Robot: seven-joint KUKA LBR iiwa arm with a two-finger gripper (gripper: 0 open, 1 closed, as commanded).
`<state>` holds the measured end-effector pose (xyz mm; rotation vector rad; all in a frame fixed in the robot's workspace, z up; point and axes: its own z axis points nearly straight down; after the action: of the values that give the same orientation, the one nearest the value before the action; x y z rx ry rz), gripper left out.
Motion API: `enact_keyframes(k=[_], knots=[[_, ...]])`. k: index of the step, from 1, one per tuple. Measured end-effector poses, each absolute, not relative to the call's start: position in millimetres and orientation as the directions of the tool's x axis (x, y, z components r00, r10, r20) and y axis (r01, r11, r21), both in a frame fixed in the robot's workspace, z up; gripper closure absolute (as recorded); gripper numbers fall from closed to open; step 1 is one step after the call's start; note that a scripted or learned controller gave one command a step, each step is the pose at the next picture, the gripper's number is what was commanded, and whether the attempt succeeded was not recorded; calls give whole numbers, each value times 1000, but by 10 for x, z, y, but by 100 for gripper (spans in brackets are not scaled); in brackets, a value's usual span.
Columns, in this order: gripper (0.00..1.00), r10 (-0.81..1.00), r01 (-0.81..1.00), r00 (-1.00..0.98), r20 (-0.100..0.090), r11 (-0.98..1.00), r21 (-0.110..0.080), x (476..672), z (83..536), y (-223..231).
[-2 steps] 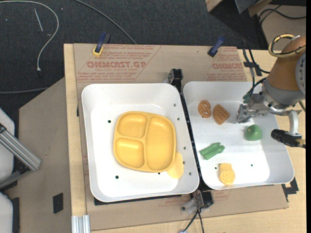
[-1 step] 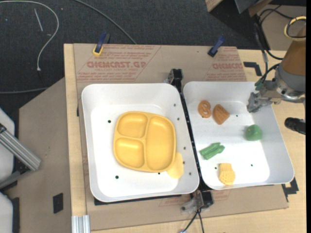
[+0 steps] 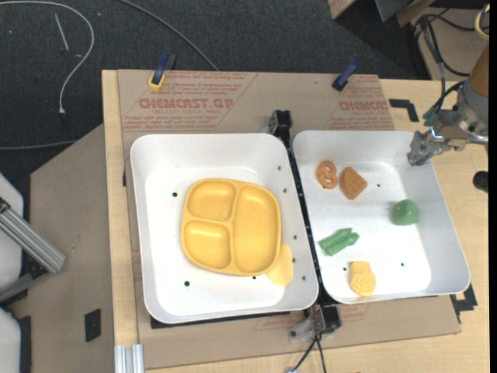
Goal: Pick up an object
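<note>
The gripper (image 3: pixel 422 148) hangs at the far right corner of the right bin (image 3: pixel 435 274), right over the bin's rim. Whether its fingers are open or closed cannot be told from here, and nothing shows between them. Behind it the arm (image 3: pixel 475 107) comes in from the right edge.

Five small things lie in the right bin, all apart from one another. A pretzel (image 3: pixel 327 174) sits at the far left of the bin, with a brown biscuit (image 3: pixel 353 183) just beside it on the right. A green ball (image 3: pixel 404 212) rests toward the right side, near the gripper but not touching it. A green pea pod (image 3: pixel 338 241) lies near the middle left, and a yellow corn piece (image 3: pixel 361 278) sits at the near edge.

The left bin (image 3: pixel 155 208) holds a yellow divided plate (image 3: pixel 231 225), with a pale yellow scrap (image 3: pixel 281 269) touching the plate's near right corner.
</note>
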<state>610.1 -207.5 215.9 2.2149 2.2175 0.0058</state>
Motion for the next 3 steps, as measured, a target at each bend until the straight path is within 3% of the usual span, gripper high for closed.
enact_keyframes(k=[3], knots=[[100,1000,1000,-7,4,7,-3,6036,2309,-385]])
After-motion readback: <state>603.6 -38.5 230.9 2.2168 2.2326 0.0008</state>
